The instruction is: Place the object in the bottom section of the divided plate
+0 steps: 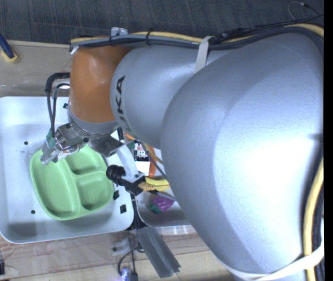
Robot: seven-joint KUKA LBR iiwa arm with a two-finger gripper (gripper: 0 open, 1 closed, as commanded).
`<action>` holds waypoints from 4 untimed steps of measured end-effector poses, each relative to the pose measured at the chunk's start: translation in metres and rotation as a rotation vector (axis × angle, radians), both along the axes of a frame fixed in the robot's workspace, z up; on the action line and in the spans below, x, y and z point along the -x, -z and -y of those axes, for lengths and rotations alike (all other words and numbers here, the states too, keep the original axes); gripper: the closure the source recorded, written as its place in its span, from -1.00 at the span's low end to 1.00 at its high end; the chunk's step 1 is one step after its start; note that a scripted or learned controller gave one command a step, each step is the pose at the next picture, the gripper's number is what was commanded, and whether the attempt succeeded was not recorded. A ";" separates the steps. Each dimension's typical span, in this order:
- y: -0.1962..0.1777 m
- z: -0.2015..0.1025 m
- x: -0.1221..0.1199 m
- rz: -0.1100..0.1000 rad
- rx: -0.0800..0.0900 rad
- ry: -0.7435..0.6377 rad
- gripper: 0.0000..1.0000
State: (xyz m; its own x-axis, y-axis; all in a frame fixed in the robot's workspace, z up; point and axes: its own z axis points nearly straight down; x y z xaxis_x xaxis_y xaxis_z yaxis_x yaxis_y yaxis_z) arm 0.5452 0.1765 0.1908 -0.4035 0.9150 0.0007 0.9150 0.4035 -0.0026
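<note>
In the left white bin [5, 157], green divided plate [72, 183], gripper [52, 151] at its rim, grip unclear

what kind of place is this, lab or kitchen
Most likely a robotics lab bench: a large grey KUKA arm with cabling reaches over shallow white bins, one holding a green divided plate.

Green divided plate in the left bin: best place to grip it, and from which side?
Probably the raised outer rim of the green divided plate at its lower-left edge, coming from above. It lies flat in the white bin, and that edge is away from the gripper and arm.
</note>
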 end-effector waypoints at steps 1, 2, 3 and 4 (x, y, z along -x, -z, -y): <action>0.014 0.052 -0.056 0.001 0.001 -0.161 1.00; -0.013 0.010 0.001 -0.002 0.000 -0.349 1.00; 0.000 0.114 0.046 -0.002 -0.002 -0.676 1.00; -0.038 0.062 0.068 0.004 -0.001 -0.840 1.00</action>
State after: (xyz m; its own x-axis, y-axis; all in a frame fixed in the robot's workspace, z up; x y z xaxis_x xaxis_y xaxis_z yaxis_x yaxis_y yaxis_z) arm 0.4771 0.1143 0.2289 -0.9507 0.3101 -0.0016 0.3101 0.9507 0.0005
